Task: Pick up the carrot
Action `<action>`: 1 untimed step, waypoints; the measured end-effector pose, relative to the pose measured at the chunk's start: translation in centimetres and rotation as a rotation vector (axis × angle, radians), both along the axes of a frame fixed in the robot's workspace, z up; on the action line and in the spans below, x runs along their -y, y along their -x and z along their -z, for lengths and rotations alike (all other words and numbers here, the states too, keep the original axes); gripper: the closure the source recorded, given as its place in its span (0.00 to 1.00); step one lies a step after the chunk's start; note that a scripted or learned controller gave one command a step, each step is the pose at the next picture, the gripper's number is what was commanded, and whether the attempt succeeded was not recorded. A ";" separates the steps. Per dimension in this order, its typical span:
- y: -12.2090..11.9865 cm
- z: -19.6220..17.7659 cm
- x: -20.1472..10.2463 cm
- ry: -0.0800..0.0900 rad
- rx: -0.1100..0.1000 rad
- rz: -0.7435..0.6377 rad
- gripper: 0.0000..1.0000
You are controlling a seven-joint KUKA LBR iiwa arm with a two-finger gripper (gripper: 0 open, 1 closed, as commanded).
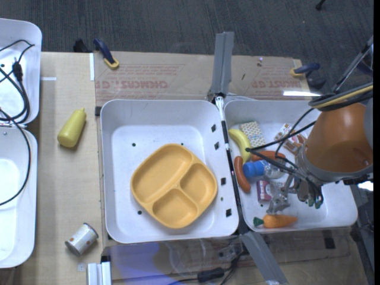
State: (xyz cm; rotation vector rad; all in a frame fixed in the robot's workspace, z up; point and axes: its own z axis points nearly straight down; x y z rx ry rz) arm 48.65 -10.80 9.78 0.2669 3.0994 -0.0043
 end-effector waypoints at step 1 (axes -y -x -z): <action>-0.2 -0.1 -1.2 0.006 0.006 -0.181 0.00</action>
